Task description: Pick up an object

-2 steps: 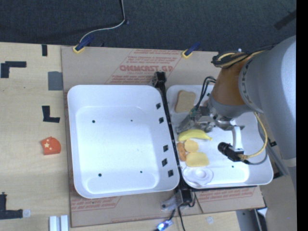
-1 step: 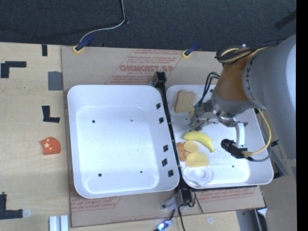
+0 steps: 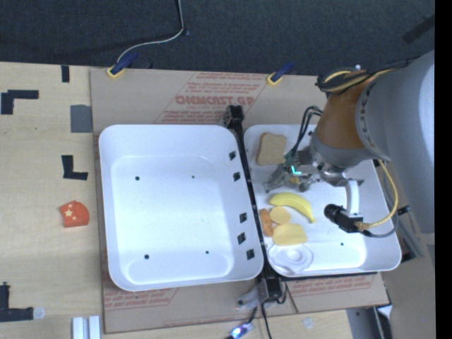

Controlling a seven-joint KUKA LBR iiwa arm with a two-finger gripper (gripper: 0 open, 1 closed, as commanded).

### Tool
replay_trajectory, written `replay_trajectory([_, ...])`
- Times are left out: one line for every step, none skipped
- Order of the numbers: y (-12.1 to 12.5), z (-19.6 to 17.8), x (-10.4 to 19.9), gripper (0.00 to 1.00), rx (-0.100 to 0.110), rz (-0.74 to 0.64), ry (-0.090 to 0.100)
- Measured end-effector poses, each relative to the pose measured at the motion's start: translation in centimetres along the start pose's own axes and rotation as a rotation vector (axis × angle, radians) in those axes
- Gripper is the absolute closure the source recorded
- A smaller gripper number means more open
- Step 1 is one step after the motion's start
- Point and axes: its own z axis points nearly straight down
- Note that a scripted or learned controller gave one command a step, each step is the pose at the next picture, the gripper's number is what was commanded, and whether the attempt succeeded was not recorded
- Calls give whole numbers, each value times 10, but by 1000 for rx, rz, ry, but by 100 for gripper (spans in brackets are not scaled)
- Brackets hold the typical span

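Honestly, gripper (image 3: 282, 180) seen low in right bin (image 3: 367, 260), just above banana (image 3: 293, 205) — grip state can't be told from here. Banana packed against orange pieces (image 3: 267, 221) and yellow slice (image 3: 289, 234), so wrong item could get nudged or clipped — easy miss

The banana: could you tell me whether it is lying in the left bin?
No, the banana lies in the right bin, just below the gripper.

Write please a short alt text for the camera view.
A grey robot arm reaches into the right bin, its gripper just above a banana, beside bread and other toy foods. A red object lies on the bench.
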Motion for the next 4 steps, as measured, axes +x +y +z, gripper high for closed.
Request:
replay_trajectory([47, 10, -28, 0, -4, 0, -1])
replay_trajectory([46, -3, -28, 100, -2, 0, -1])
replay_trajectory([78, -97, 73, 100, -10, -8, 3])
replay_trajectory([76, -330, 179, 100, -18, -8, 4])
